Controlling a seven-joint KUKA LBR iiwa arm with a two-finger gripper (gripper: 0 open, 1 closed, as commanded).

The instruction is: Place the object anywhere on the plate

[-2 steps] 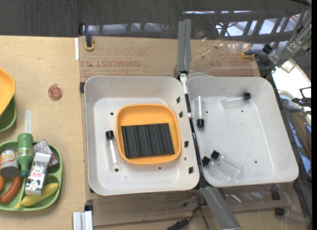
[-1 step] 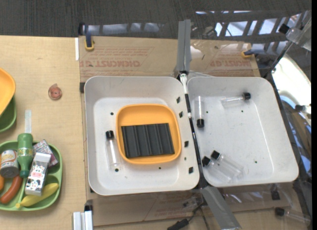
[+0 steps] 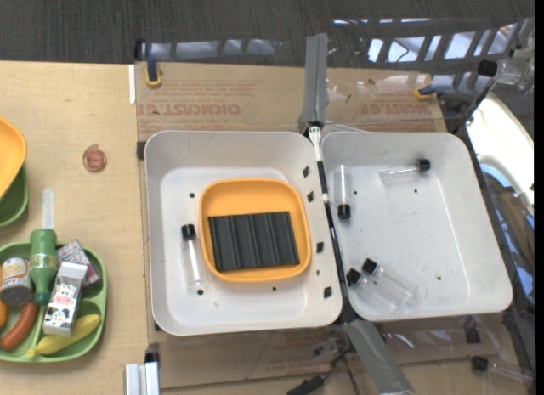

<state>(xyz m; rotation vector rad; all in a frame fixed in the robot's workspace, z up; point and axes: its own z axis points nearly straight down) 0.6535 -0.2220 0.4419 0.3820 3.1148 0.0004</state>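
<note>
Where the black block rests on the orange plate, a vial lies beside.

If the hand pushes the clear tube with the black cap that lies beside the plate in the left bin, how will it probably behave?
The clear tube looks round and lies flat on the left bin floor, so it would probably roll sideways. It appears thin, see-through and empty, so likely light. Its smooth wall may slip between fingers. The yellow plate rim beside it might stop a roll that way.

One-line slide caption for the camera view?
Orange plate carrying a dark ribbed block in left white bin; clear black-capped vials scattered across both bins.
</note>
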